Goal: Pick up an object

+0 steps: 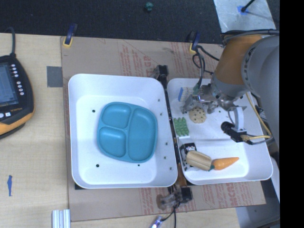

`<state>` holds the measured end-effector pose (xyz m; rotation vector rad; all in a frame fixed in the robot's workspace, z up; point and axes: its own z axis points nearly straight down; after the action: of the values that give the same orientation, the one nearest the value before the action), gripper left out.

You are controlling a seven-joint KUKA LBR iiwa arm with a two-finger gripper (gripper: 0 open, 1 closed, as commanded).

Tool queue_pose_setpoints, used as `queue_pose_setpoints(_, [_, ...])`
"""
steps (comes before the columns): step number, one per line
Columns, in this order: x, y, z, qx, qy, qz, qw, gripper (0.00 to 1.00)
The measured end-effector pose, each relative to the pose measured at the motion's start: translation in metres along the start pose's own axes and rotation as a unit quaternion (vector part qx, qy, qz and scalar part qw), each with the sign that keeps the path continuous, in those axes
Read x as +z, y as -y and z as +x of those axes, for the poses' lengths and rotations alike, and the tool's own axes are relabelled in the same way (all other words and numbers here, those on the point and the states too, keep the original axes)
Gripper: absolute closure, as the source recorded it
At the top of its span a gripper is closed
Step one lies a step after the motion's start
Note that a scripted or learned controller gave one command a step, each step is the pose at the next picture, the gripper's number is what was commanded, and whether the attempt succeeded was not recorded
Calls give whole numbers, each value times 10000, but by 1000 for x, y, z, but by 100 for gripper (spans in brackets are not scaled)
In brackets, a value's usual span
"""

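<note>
Over the right bin (pixel 251 163) your gripper (pixel 198 102) hangs beside a tan dotted cookie (pixel 197 116). You cannot tell whether it is open or closed.

Even, diffuse light, soft faint shadows, white bins (pixel 74 127) nearly blown out — slight softness throughout, dark floor (pixel 118 13) at top.

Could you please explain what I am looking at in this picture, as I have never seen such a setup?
One camera looks down at a slant on a bench with two white bins. The grey and orange machine on the right is a robot arm. Its hand is over a tan cookie in the right bin. That bin also holds a green piece, a roll and a carrot. The left bin holds a blue plate. I cannot tell whether the hand holds anything.
</note>
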<state>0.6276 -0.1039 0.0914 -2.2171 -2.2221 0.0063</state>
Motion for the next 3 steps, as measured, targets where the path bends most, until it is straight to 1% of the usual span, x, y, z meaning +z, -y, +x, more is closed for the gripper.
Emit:
queue_pose_setpoints(1, [-1,-14,6,-13,0,-12,10000,0])
queue_pose_setpoints(2, [-1,-29,-2,-17,-4,-14,10000,0])
queue_pose_setpoints(3, [-1,-28,9,-14,-8,-1,10000,0])
